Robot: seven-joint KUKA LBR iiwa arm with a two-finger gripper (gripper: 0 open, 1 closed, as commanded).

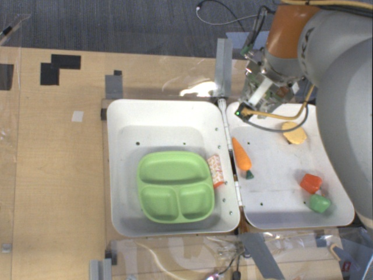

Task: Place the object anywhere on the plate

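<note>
A green three-compartment plastic plate (175, 186) sits in my left white bin (122, 156); a toy orange carrot (241, 156) lies in the right bin (274, 209). My gripper (256, 101) hovers over that bin's far corner; I cannot tell its grip.

No text, label, brand or number can be read anywhere. The small packet (215, 170) lying against the right edge of the green plate (175, 185) carries a red and white printed pattern, but it is too small and blurred to make out as words. The black shapes (58, 67) on the surface (52, 156) are plain blocks, not letters.
</note>
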